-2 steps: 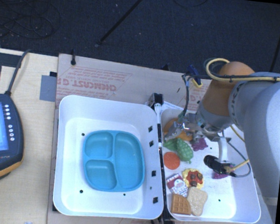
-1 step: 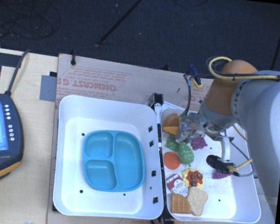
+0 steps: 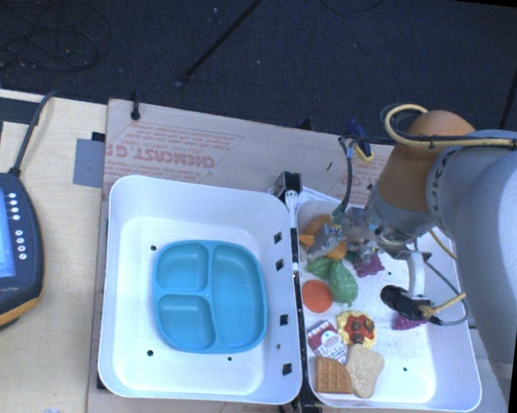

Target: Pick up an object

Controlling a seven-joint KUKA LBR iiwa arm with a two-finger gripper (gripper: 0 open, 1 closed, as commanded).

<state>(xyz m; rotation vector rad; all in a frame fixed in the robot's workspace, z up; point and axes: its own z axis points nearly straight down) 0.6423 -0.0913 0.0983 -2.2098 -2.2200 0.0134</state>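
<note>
gripper (image 3: 346, 240) is hovering over green item (image 3: 343, 281) | jaws: you cannot tell | risk: crowded toys are threatening to deflect your grasp

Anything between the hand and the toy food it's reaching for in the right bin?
Nothing visible does. The hand is already low in the right bin, at the far end of the toy food pile. Whether it touches any piece, I cannot tell.
</note>
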